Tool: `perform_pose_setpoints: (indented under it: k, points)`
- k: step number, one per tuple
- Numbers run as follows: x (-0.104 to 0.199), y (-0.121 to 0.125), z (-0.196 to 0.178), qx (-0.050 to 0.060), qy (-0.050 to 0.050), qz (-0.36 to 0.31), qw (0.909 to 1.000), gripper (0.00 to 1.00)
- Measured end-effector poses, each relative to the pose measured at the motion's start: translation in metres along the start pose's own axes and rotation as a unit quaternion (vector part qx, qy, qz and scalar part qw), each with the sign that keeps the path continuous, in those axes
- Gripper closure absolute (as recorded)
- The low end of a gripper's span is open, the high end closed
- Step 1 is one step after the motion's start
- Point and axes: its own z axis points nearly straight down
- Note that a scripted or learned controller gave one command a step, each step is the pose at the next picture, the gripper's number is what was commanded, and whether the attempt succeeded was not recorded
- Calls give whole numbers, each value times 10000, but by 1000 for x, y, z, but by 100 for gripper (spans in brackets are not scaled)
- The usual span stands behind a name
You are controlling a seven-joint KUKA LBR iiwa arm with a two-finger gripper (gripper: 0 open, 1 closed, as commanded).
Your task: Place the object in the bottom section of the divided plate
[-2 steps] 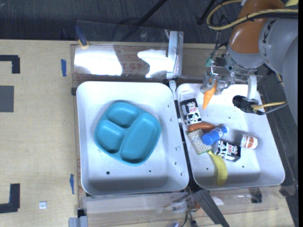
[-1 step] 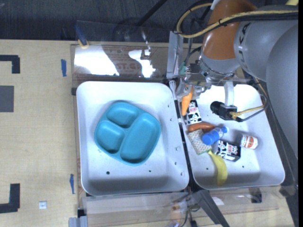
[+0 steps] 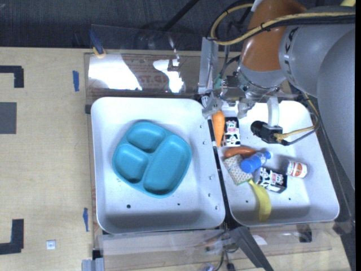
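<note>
An orange carrot [image 3: 218, 125] lies at the right bin's [image 3: 324, 205] left wall, just below the claw [image 3: 221, 103]; whether the claw is open or closed cannot be told. Beside the carrot sits a cow-print carton [image 3: 231, 132], with a blue bottle [image 3: 252, 162] and banana [image 3: 260, 199] farther below. Left of the claw, the blue divided plate [image 3: 152, 157] rests in the left bin [image 3: 113, 205].

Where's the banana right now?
In the camera view, the banana lies in the right bin, near its front edge, just below the blue bottle and beside the cow-print carton.
</note>
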Motion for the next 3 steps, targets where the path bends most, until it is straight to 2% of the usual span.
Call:
perform_pose_setpoints:
  k: [1,2,3]
  points:
    - [64,19,6,-28,-6,-906,9959,0]
    - [51,20,-14,-34,-8,-1421,9898,0]
    - [44,19,6,-8,-2,-2574,9663,0]
